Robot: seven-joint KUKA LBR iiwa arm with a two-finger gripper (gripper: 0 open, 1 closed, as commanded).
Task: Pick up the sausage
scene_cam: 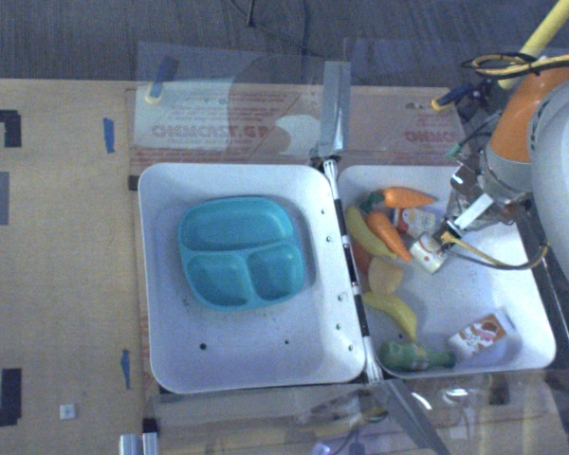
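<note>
Sausage (pixel 389 236) lies just left of the hand (pixel 427 253); its grip I cannot tell.

The right bin (pixel 536 335) is crowded along its left wall; two carrots (pixel 391 235), a banana (pixel 394 311) and a green vegetable (pixel 412 355) lie there, close together or touching, with little room between them; a small white-and-orange packet (pixel 481 335) sits near the front right corner; the bin floor between packet and banana is bare, as is the stretch under the arm's cable (pixel 498 262); the gripper (pixel 429 252) hangs just beside the carrots; the left bin (pixel 161 349) holds a teal divided plate (pixel 241 251), with bare floor around it, widest at the front.
</note>
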